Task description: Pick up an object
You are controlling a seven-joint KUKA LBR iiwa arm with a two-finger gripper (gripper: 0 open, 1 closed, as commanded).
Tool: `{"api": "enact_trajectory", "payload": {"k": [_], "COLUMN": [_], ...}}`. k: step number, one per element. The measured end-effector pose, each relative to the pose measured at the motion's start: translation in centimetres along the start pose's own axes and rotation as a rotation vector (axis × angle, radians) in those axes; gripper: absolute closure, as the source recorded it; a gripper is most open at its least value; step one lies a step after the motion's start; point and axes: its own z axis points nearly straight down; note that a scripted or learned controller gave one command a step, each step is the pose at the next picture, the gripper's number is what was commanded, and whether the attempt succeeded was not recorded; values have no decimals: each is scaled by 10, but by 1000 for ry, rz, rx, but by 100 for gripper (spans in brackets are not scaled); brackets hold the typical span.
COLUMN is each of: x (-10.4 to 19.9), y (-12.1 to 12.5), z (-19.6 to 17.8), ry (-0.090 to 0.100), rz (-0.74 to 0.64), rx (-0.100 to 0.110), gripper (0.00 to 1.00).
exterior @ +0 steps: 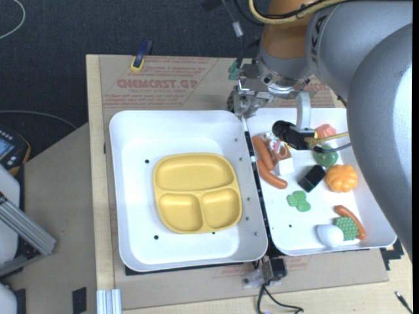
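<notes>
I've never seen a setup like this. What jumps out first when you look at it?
The big grey arm with its orange band fills the upper right, its gripper hanging over the far edge where the two white bins meet. In the left bin lies a yellow divided plate. The right bin holds a jumble of small toy foods, among them an orange pumpkin and a hot dog.
</notes>
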Motion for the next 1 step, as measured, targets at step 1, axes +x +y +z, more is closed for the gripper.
{"api": "enact_trajectory", "payload": {"k": [1], "x": [-3], "y": [-4], "z": [0], "ry": [-2], "rz": [4], "rx": [7], "gripper": [100]}}
